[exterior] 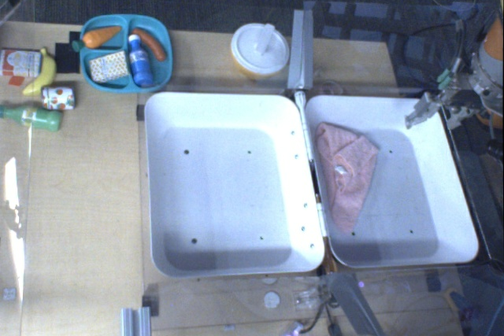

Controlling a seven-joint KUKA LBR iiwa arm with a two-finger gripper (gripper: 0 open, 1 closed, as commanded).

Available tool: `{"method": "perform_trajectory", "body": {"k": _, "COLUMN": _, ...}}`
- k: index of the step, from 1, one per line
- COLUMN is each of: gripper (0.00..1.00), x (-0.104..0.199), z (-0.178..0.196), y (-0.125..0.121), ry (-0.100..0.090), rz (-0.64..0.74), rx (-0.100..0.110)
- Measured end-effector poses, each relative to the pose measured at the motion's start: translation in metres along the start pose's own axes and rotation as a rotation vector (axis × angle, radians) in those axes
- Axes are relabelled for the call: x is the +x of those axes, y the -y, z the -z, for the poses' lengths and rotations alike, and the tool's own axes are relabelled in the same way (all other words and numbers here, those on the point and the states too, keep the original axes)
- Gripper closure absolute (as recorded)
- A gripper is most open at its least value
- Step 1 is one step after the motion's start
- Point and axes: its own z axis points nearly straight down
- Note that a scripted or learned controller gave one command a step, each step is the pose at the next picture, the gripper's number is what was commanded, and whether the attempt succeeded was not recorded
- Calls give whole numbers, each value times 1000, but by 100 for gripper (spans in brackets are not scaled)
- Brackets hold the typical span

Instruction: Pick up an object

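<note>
1. A pink cloth [346,173] lies crumpled in the right bin [441,244], against its nine o'clock wall.
2. The tool [421,110] hovers at the bin's two o'clock corner, apart from the cloth; its opening cannot be told.
3. A white lidded cup [260,49] stands on the surface [71,216] beyond the left bin [224,193].

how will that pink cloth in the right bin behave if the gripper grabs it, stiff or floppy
Probably floppy: the pink cloth lies crumpled with folds, so it would likely drape and hang from a pinch point. It looks light for its size, being thin fabric spread flat on the right bin. It should not roll; a push would likely bunch it instead. The gripper is off to its upper right.
</note>
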Motion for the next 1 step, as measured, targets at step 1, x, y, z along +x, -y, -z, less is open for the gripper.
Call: {"method": "perform_trajectory", "body": {"k": 1, "gripper": 0, "x": 62, "z": -146, "y": -58, "ry": 2, "rz": -5, "rx": -6}}
